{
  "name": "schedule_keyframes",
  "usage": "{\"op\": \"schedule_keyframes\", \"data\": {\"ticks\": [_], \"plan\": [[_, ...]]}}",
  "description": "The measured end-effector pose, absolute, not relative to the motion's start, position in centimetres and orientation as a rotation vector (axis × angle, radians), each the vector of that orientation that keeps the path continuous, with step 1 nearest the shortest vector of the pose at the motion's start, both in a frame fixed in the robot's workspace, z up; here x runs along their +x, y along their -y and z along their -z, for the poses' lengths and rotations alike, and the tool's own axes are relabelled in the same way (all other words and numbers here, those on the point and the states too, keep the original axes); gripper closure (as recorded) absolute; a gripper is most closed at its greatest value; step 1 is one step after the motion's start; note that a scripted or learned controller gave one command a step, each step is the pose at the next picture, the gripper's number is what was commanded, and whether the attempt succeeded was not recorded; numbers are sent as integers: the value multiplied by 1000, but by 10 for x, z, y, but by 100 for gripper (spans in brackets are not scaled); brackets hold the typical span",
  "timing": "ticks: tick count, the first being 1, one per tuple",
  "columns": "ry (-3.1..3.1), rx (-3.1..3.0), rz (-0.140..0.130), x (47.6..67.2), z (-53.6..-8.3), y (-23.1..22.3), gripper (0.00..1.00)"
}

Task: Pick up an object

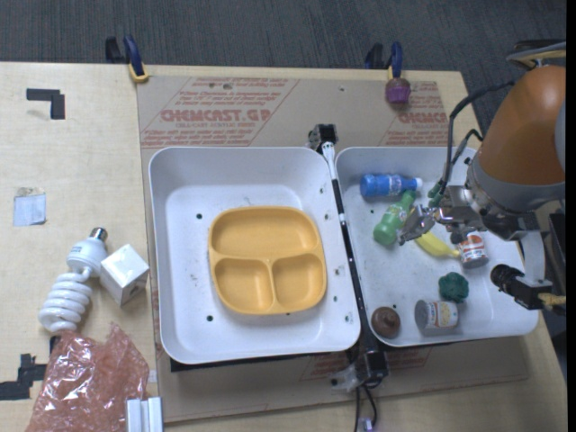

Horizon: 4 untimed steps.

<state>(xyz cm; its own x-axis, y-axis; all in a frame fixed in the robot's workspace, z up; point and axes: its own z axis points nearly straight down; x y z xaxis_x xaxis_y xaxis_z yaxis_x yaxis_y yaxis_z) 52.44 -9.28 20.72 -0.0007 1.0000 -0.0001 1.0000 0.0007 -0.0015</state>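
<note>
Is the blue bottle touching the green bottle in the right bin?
Apart. The camera view shows white bin floor between the blue bottle and the green bottle.

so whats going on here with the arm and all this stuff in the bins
A grey and orange robot arm reaches in from the right over the right bin, trying to pick something up. Its gripper sits low among the clutter, right beside a green bottle and a yellow banana; nothing visibly sits between its fingers. A blue bottle, a small can and other items lie around. The left bin holds a yellow divided tray.
</note>
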Motion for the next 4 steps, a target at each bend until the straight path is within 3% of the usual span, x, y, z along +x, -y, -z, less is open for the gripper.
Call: {"op": "schedule_keyframes", "data": {"ticks": [1,2,3,4], "plan": [[2220,-2223,0,516,-99,136,0],[2222,-2223,2,489,-93,95,0],[2221,-2227,4,490,-102,95,100],[2223,-2222,1,513,-192,27,100]]}}
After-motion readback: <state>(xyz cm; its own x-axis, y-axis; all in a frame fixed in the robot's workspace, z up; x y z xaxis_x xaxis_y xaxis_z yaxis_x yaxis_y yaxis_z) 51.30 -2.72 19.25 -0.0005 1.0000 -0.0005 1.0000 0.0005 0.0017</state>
